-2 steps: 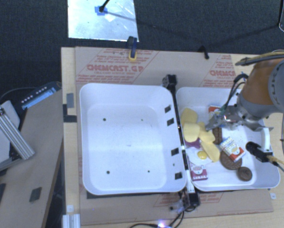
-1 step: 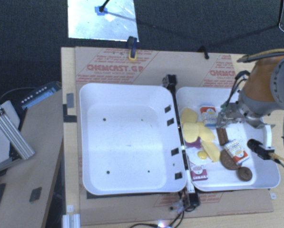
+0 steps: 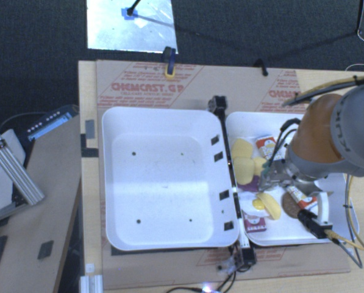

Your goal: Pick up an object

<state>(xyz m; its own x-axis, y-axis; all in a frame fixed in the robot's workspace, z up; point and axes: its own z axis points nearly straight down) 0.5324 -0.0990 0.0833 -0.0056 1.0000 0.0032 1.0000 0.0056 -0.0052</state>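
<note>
The right bin [image 3: 255,240] holds several small items. A pale yellow plush-like lump [image 3: 243,154] lies at its left side, with a red and white packet [image 3: 266,145] behind it. A yellow banana-shaped piece [image 3: 269,204] rests toward the front, next to a brown round thing [image 3: 289,206]. A maroon and white box [image 3: 253,222] sits at the front left corner, and something purple [image 3: 250,187] peeks from under the yellow lump. My gripper [image 3: 272,179] is lowered among these, just above the banana piece and right of the lump. Its tips are hidden by the wrist.
The left bin [image 3: 163,176] sits beside the right one, joined by black clips [image 3: 224,176] along the shared wall. The arm's grey and orange wrist [image 3: 322,133] covers the right bin's far right part. Cardboard [image 3: 151,87] lies under both bins.
</note>
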